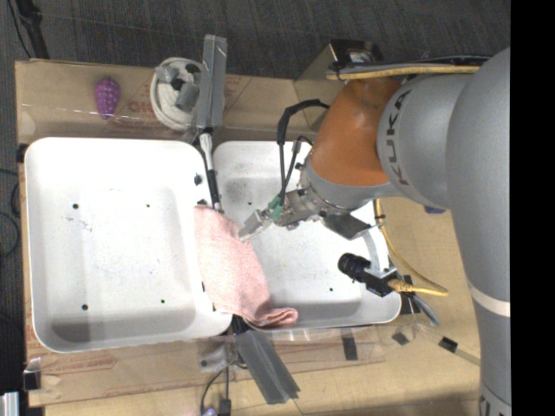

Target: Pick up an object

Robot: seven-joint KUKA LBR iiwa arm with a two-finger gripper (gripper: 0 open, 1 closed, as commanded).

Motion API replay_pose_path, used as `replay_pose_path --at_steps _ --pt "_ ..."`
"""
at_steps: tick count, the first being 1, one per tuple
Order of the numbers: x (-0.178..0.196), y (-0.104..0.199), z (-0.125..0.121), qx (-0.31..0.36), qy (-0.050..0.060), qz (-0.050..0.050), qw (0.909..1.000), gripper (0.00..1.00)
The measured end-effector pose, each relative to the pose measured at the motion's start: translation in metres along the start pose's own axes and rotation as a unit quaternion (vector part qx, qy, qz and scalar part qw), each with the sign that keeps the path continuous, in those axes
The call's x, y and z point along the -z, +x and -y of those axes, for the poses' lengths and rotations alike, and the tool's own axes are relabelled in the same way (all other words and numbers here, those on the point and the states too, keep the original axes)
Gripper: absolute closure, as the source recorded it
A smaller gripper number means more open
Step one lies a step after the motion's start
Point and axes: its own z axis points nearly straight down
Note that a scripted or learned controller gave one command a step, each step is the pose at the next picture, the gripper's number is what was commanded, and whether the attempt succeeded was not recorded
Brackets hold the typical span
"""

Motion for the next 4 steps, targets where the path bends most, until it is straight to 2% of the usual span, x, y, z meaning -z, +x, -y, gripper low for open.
replay_pose_path --at_steps 3,4 --pt "0.0 0.0 0.0 0.0 0.0 0.0 1.0 0.0" --pt "0.001 0.029 -0.022 0.05 -0.002 0.001 0.9987 0.0"
